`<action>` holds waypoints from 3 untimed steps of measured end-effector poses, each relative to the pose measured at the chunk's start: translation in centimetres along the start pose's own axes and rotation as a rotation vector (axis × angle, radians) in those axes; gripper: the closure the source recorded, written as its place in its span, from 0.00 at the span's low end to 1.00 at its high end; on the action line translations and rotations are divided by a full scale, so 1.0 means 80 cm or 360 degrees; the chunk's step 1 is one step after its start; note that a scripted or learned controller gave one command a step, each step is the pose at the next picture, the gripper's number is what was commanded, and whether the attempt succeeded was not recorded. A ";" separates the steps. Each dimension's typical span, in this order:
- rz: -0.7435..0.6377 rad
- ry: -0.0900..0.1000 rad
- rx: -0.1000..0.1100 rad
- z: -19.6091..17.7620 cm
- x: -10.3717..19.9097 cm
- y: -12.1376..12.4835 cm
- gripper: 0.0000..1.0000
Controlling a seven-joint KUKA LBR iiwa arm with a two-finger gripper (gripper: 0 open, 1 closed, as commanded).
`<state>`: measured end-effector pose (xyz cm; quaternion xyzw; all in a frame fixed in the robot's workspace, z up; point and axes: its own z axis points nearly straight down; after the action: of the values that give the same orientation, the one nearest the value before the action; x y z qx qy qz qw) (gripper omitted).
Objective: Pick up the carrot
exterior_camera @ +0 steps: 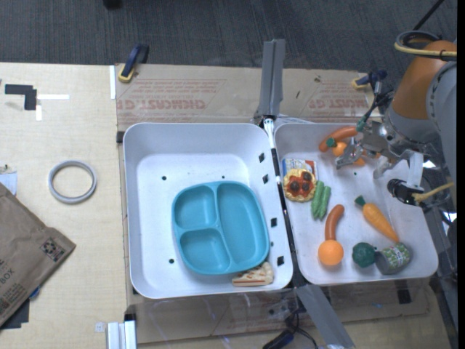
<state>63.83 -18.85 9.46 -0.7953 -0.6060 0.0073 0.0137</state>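
Since the carrot (378, 219) lies slanted at the right of the right bin (429, 264), well below the gripper (350, 155) at upper right, a descent aligned across its thick middle is judged best; the claw's state cannot be told.

The bench (73, 122) bears two white bins (145, 217), a tape ring (73, 181) and a brown paper bag (25, 257).

Arm (436, 86) cut off at right
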 end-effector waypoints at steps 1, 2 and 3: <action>0.0007 0.0003 -0.0035 -0.017 -0.055 -0.092 0.00; -0.0163 0.0002 -0.0039 0.010 -0.065 -0.148 0.00; -0.0155 -0.0006 -0.0036 0.002 -0.069 -0.148 1.00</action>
<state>50.98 -21.03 9.61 -0.7650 -0.6440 0.0014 0.0040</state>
